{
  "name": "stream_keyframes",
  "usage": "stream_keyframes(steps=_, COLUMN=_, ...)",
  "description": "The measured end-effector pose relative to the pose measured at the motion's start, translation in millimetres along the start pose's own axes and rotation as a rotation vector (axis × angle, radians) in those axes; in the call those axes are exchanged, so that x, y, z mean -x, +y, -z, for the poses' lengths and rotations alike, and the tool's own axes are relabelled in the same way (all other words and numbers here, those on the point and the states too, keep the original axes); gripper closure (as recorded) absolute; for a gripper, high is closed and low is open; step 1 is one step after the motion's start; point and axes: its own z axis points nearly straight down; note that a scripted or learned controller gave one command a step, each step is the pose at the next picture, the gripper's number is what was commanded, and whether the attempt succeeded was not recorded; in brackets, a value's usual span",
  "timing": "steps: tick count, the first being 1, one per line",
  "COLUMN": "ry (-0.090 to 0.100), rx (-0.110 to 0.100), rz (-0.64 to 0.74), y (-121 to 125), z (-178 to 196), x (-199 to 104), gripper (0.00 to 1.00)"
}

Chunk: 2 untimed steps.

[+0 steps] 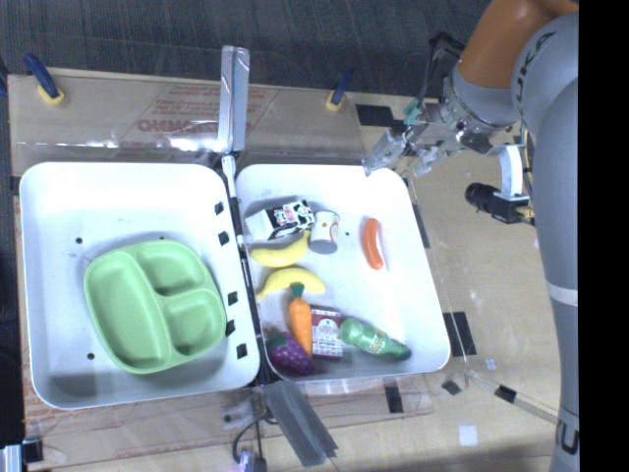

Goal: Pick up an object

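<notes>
My gripper (390, 160) hangs over the far right corner of the right bin (418, 264), its two fingers spread apart with nothing between them. Below it in that bin lie an orange-red sausage (373, 243), a small white can (324, 232), a black-and-white carton (286, 218), two bananas (280, 254) (291, 282), a carrot (300, 321), a red packet (325, 332), a green bottle (371, 339) and purple grapes (287, 354). The sausage is the nearest object to the gripper.
The left bin (59, 195) holds a green divided plate (155, 305). A metal post (234, 96) rises at the divider between the bins. Blue clamps (43, 77) (340, 88) sit on the bench's far edge. The arm (531, 57) comes in from the upper right.
</notes>
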Motion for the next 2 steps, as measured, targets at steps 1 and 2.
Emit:
stream_keyframes(steps=1, ry=-0.004, rx=0.01, rz=0.221, y=-35.8, z=-150.7, x=6.6, gripper=0.0)
stream_keyframes(steps=2, ry=-0.005, rx=0.011, rz=0.226, y=-34.8, z=-139.6, x=6.4, gripper=1.0)
